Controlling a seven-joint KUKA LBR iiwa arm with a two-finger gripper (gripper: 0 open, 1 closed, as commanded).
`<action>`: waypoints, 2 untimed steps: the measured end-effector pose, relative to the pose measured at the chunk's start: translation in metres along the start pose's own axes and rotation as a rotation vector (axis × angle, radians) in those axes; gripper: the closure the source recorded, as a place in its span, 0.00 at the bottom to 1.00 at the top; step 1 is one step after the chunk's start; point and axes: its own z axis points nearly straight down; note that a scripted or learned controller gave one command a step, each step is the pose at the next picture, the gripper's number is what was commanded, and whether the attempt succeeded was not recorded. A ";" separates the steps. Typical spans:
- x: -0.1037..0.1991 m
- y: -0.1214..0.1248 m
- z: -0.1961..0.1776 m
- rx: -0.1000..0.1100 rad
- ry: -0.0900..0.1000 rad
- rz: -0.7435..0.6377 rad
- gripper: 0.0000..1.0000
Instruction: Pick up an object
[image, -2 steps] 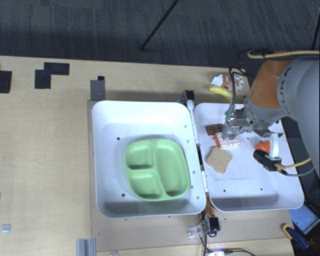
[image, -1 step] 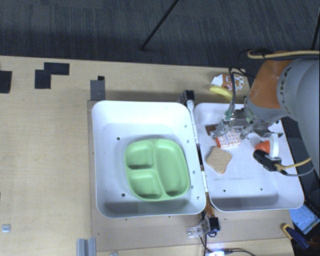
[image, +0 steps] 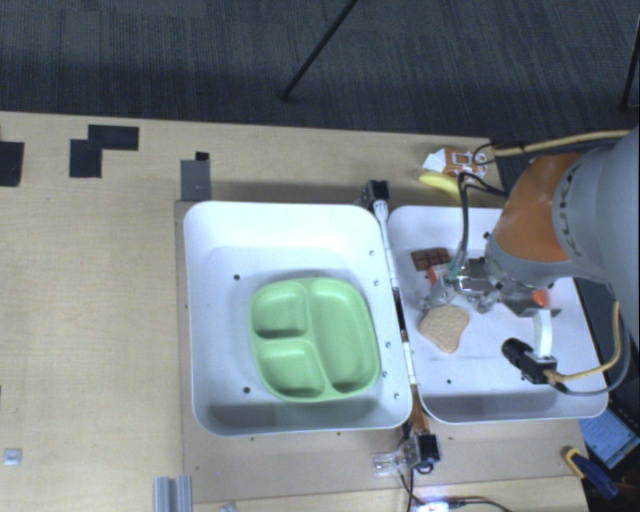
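Tan bread-slice toy (image: 444, 327) flat in right bin (image: 480, 400), gripper (image: 447, 287) above it, blurred, aperture unreadable.

Tan bread slice (image: 444, 328) flat in right bin; brown bar (image: 429, 259) near.

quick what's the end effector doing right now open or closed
End effector: cannot be told; it is low in the right bin, just above the toast slice.
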 end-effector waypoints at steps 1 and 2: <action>0.000 0.002 -0.012 -0.005 0.000 -0.003 1.00; 0.111 0.098 -0.100 -0.001 0.003 -0.004 1.00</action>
